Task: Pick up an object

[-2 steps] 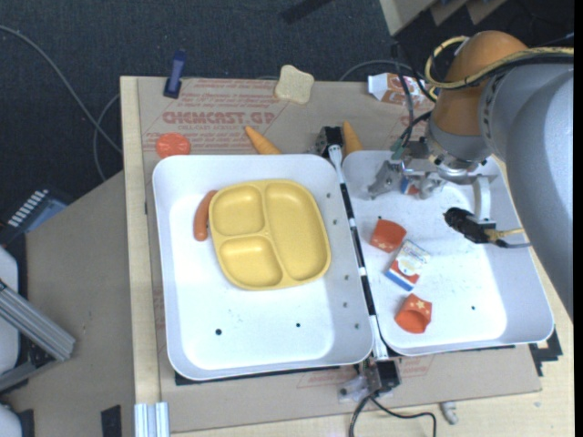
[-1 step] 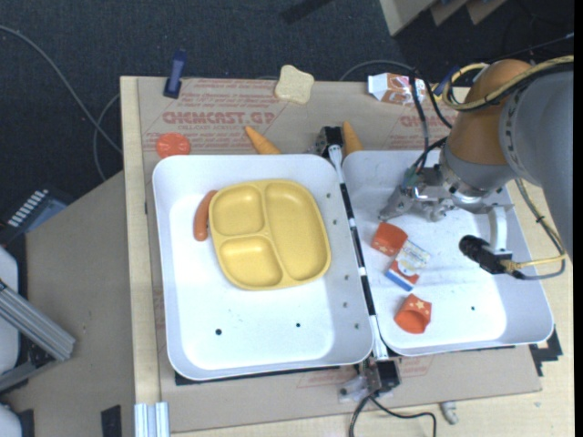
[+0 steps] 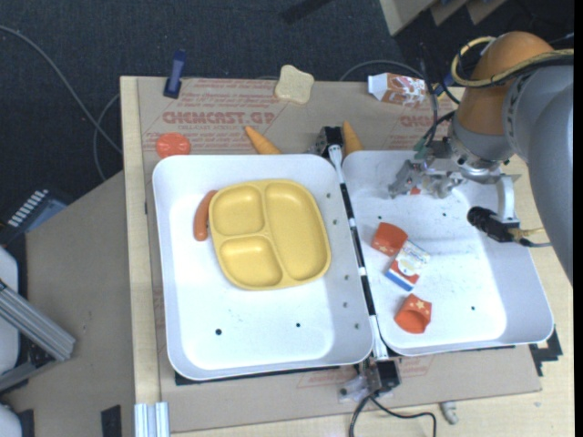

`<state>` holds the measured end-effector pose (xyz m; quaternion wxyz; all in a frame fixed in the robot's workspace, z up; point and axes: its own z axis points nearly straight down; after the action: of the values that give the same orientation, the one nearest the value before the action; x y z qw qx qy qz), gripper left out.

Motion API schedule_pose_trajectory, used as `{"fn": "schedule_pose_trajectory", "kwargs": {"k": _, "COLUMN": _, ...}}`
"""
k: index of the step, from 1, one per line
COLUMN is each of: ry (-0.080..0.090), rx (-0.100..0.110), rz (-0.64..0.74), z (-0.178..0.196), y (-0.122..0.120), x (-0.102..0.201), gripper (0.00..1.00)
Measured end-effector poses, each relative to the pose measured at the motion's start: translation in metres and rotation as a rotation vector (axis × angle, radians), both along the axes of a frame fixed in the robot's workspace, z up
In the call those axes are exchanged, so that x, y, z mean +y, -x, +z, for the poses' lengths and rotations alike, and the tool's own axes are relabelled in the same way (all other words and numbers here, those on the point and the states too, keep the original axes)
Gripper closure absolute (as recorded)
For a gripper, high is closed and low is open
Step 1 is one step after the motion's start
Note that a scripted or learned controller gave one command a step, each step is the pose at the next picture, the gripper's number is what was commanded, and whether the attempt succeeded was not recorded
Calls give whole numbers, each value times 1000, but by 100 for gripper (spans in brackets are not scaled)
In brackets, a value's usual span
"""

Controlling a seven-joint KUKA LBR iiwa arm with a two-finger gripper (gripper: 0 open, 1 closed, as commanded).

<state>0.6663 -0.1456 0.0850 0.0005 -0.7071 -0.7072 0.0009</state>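
White right bin [image 3: 510, 308] has the pickable bits, two red pieces [image 3: 389, 238] [image 3: 413, 314] and a small packet [image 3: 406, 264], bunched so the gripper [image 3: 421, 182], hovering near the far wall, can reach them, holding nothing I'd say.

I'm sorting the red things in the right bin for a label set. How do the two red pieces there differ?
The upper red piece lies near the right bin's middle, just above the small white packet; the lower red piece lies nearer the front rim, below that packet. The upper one looks flatter, the lower one more crumpled and orange-tinged. Both are small, red, and apart from the pincer.
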Motion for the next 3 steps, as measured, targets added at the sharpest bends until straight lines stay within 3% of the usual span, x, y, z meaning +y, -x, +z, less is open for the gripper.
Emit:
{"fn": "schedule_pose_trajectory", "kwargs": {"k": 1, "ry": -1, "rx": 1, "rz": 0, "z": 0, "y": 0, "x": 13, "gripper": 0}}
{"fn": "schedule_pose_trajectory", "kwargs": {"k": 2, "ry": 1, "rx": -2, "rz": 0, "z": 0, "y": 0, "x": -8, "gripper": 0}}
{"fn": "schedule_pose_trajectory", "kwargs": {"k": 3, "ry": -1, "rx": 1, "rz": 0, "z": 0, "y": 0, "x": 15, "gripper": 0}}
